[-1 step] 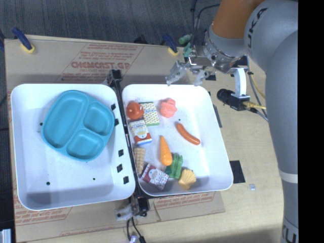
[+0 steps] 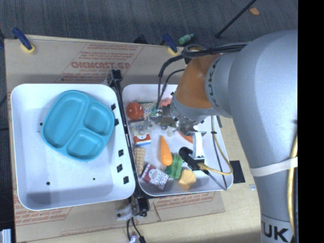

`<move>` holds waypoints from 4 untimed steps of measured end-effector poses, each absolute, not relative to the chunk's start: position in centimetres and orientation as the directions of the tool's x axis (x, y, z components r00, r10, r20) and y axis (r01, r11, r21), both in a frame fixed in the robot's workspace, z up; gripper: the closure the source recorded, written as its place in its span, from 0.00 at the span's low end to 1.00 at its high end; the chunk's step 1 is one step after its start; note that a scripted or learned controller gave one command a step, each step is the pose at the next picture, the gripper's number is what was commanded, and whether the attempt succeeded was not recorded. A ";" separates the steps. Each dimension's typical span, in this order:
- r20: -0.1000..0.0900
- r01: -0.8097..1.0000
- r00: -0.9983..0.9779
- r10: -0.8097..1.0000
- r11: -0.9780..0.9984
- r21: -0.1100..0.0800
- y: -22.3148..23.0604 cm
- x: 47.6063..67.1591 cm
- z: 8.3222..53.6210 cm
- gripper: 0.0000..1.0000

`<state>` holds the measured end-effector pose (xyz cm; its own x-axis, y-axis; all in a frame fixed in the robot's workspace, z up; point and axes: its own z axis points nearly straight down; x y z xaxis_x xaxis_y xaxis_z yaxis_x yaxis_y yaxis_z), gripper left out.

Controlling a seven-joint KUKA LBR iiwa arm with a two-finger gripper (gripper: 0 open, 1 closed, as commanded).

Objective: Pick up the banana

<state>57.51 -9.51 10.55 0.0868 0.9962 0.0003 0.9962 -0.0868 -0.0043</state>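
Observation:
My gripper hangs low over the back middle of the right bin, under the orange band of the wrist. A small pale yellow piece lies near the bin's front right corner; I cannot tell whether it is the banana. The arm and gripper hide part of the bin's back and right side. Just left of the gripper sits a red round fruit.
The right bin also holds an orange carrot, a green item, a red box, a waffle cone and a small carton. A blue divided plate lies in the left bin.

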 end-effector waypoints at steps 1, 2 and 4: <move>0.001 0.979 0.204 0.979 -0.204 -0.004 0.8 54.0 19.2 0.00; -0.001 0.983 0.185 0.983 -0.185 -0.002 -4.8 49.5 29.0 0.00; 0.000 0.989 0.148 0.989 -0.148 -0.004 -1.2 55.7 19.1 0.00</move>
<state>55.69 -1.19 19.13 0.1485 0.9889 -0.0001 0.9889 -0.1485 -0.0040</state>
